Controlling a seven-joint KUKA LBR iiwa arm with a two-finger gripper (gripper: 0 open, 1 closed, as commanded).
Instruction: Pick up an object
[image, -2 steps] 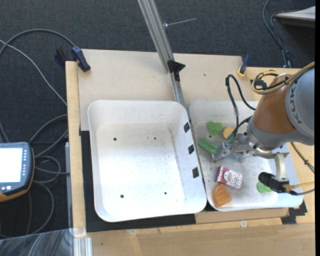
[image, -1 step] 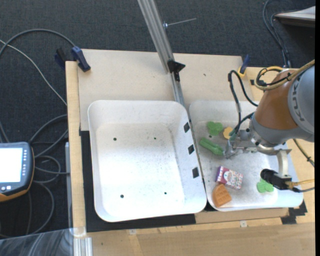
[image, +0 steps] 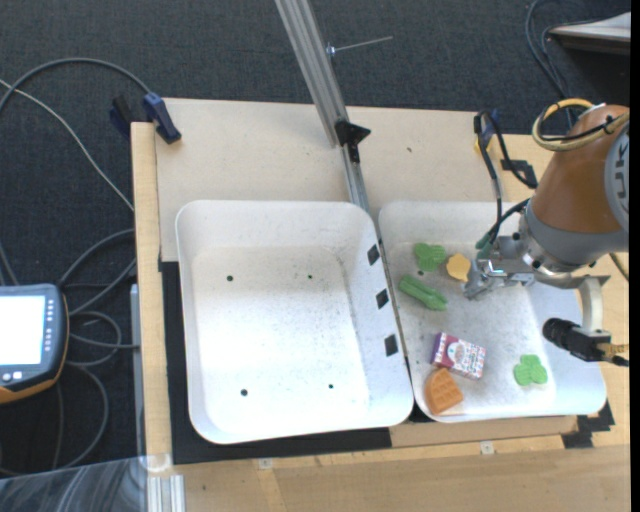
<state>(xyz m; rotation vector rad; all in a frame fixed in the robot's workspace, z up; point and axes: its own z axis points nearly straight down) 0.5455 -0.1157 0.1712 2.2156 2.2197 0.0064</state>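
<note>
The yellow piece (image: 458, 267) just beside the end effector (image: 478, 281) looks light, stiff, smooth; grip its edges. You cannot tell the end effector's state.

The gripper (image: 478, 283) hangs low in the right bin (image: 560, 400), just beside a yellow piece (image: 458, 267) at its ten o'clock. A green block (image: 430, 256) and green stick (image: 423, 293) lie toward nine; a purple box (image: 458, 355), orange waffle (image: 444, 391) and green clover (image: 530, 371) toward six.
</note>
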